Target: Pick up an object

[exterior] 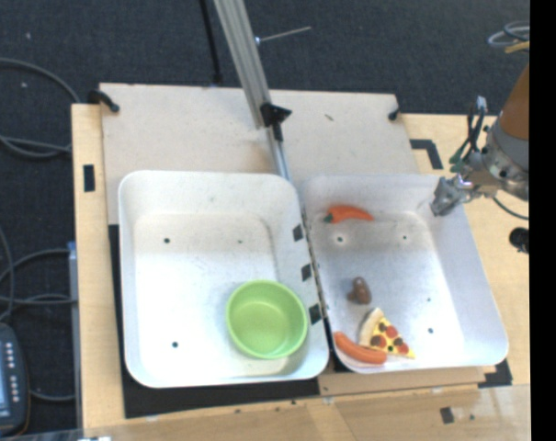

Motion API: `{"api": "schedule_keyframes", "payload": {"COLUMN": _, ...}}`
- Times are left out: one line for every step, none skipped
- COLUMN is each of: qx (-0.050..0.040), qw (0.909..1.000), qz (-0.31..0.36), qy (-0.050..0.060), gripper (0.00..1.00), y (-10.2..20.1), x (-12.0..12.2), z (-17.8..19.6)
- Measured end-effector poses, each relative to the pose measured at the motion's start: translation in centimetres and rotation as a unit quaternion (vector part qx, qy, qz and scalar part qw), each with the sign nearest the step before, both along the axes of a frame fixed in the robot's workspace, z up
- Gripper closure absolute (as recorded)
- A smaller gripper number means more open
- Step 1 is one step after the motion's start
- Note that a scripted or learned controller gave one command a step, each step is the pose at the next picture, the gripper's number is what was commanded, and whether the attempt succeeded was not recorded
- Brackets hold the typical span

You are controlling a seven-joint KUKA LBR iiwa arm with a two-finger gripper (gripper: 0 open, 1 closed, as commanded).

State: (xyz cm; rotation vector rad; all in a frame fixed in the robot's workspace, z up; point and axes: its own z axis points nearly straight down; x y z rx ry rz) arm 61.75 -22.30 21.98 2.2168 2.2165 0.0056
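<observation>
Hovering gripper (446,196) at right bin's far corner, carrot (348,214) well apart

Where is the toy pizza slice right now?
The pizza slice lies in the right bin, at its near edge, touching the hot dog and just below the small brown toy.

Claw (446,197) low at right; wrist tilted

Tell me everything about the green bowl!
The green bowl is a round, light lime-green bowl that looks like smooth plastic. It stands upright with its opening facing up, and nothing shows inside it. It sits in the left white bin, near that bin's front right corner. It rests on the bin floor, and nothing else touches it.
</observation>
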Motion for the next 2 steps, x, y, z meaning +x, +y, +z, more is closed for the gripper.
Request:
{"api": "schedule_keyframes", "payload": {"qx": 0.0013, "qw": 1.0, "qz": 0.001, "qy": 0.002, "gripper": 1.0, "y": 0.0, "x": 0.1, "z": 0.6}}
{"api": "schedule_keyframes", "payload": {"qx": 0.0015, "qw": 1.0, "qz": 0.004, "qy": 0.003, "gripper": 1.0, "y": 5.4, "x": 0.3, "z": 0.1}}
